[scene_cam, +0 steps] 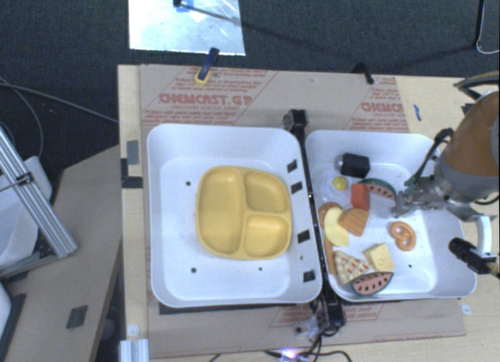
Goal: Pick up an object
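Pretzel [403, 235], small, brown and looped, lies on the right bin [437, 278] floor. I can't tell how far my gripper [404, 203] is spread; it hangs just above the pretzel, beside a watermelon slice [380, 190], arm reaching in from the right.

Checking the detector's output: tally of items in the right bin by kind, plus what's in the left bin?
Right bin:
Watermelon slices: 2
Pretzel: 1
Black block: 1
Small yellow ball: 1
Waffle: 1
Other red, orange and yellow food pieces: 4
Left bin:
Yellow divided plate: 1
Total: 11
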{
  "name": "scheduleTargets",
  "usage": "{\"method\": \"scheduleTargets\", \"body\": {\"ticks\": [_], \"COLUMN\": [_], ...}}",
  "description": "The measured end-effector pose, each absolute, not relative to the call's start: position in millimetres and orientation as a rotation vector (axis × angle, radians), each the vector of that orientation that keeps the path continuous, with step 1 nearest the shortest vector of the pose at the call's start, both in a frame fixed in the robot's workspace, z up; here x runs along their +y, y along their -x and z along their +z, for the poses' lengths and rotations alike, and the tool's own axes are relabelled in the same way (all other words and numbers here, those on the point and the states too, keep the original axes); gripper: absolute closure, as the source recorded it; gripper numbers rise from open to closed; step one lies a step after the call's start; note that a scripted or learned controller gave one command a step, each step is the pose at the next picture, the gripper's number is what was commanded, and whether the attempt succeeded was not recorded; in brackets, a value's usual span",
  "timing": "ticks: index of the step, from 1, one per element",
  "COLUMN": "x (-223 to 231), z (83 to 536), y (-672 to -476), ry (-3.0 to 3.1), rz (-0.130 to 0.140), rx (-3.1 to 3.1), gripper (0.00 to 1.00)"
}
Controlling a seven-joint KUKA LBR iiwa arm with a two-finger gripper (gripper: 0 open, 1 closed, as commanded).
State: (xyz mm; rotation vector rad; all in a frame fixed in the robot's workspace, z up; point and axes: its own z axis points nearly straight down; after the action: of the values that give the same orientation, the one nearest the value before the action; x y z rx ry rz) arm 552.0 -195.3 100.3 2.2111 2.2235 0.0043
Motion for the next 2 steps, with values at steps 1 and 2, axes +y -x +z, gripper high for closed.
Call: {"method": "scheduleTargets", "body": {"ticks": [1, 2], "x": [-187, -207], "z": [83, 86], "y": [-483.9, -579.6], "ry": [-2.227, -2.205], "rz": [-0.002, 0.008], "rx": [2.222, 2.222], "gripper": [1.00, 1.00]}}
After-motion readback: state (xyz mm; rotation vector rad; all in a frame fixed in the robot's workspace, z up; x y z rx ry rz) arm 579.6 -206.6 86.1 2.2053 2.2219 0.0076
